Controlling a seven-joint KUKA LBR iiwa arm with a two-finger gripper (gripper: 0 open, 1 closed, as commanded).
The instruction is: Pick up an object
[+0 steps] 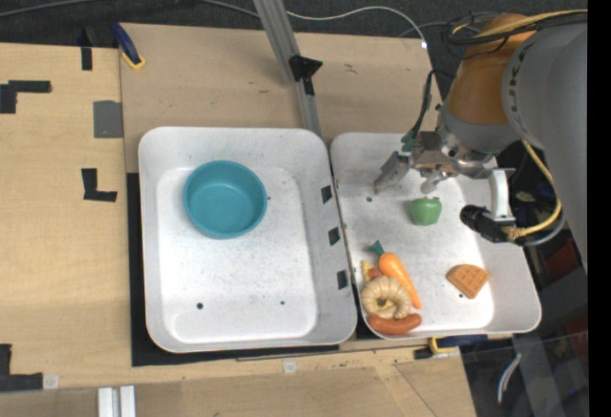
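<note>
My gripper [409, 179] hangs over the upper part of the right bin [368, 153], its two fingers spread apart with nothing between them. One finger [388, 174] points down-left and the other sits just above a green pepper-like toy [425, 210]. Lower in the same bin lie an orange carrot [398, 276], a beige coiled croissant-like toy [386, 294] on a red sausage [393, 323], and an orange waffle-like wedge [468, 280].
The left bin [158, 243] holds a blue bowl [225, 199]. A grey metal pole [277, 14] slants down to the gap between the bins. Cables run along the arm at the right.
</note>
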